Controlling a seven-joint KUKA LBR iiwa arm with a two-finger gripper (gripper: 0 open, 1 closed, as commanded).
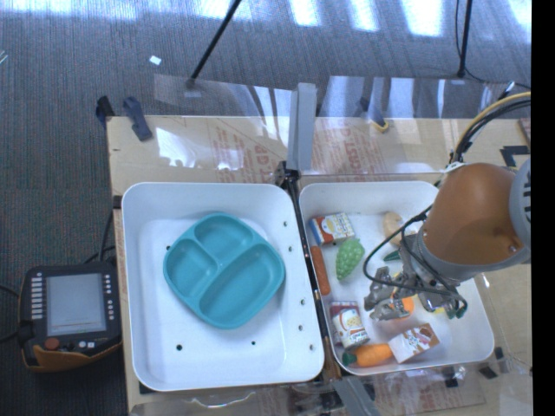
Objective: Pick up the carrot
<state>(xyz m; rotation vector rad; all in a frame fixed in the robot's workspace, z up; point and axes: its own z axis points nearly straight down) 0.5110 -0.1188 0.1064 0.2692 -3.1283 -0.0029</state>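
Orange carrot in right bin, claw just above

A robotics lab. A cardboard-topped bench stands on grey carpet, bearing two shallow white plastic bins. A black handheld control pendant with a screen lies beside it, near thin black stand legs.
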